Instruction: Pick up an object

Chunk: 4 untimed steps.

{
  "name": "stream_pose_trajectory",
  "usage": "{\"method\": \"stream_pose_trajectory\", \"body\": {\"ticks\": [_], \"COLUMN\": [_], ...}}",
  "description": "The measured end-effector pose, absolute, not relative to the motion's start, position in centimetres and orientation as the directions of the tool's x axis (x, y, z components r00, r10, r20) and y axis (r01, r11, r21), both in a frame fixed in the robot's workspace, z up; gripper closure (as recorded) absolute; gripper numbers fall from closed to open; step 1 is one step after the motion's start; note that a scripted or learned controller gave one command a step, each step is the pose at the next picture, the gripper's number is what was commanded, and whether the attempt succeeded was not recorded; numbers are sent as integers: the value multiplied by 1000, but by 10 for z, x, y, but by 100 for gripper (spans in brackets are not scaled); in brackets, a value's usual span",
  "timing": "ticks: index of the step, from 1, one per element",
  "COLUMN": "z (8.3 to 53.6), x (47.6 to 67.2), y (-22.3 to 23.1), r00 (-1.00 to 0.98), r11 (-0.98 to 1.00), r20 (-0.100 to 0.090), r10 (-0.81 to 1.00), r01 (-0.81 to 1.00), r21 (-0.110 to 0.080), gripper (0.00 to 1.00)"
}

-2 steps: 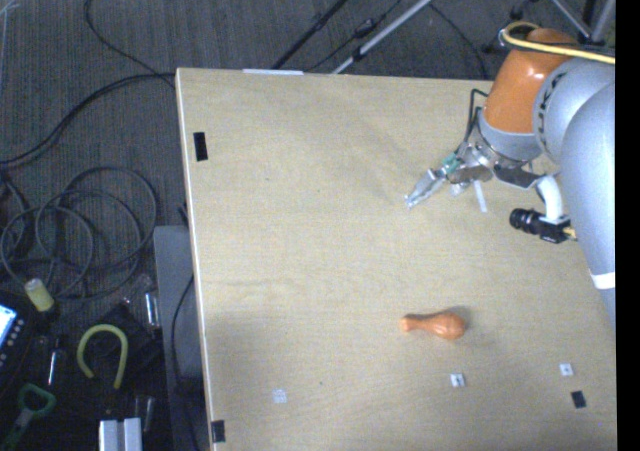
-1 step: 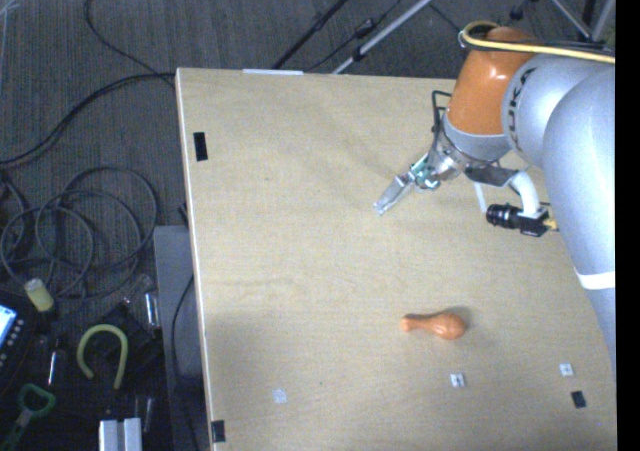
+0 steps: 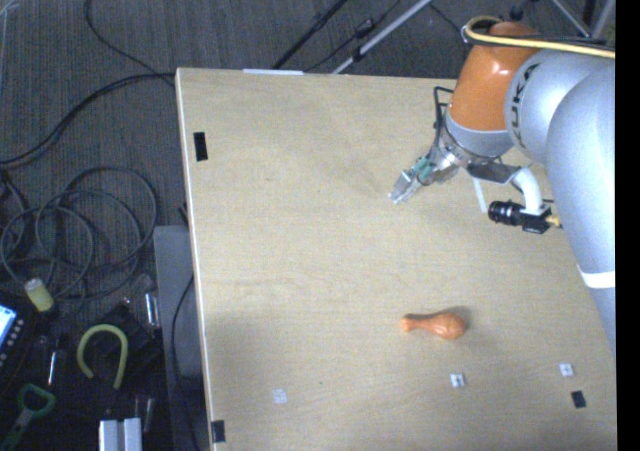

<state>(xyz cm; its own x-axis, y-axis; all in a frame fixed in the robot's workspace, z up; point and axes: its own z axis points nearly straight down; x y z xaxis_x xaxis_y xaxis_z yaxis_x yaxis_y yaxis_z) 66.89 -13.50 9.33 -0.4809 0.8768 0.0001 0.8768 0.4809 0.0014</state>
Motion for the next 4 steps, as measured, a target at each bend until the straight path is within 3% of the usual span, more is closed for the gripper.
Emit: {"method": "stream_pose_trajectory", "body": {"ticks": [1, 2, 3, 4], "z": [160, 84, 84, 99], "x": [644, 668, 668, 669], "y": [-129, -209, -209, -127], "r00": [-156, -311, -311, -415], "r11": [156, 311, 311, 415], "r20": [0, -3, -4, 0], "r10": [988, 950, 950, 910], "r01": [988, 950, 950, 910], "r21": [-1, -2, -2, 0], "gripper": [100, 100, 0, 0]}}
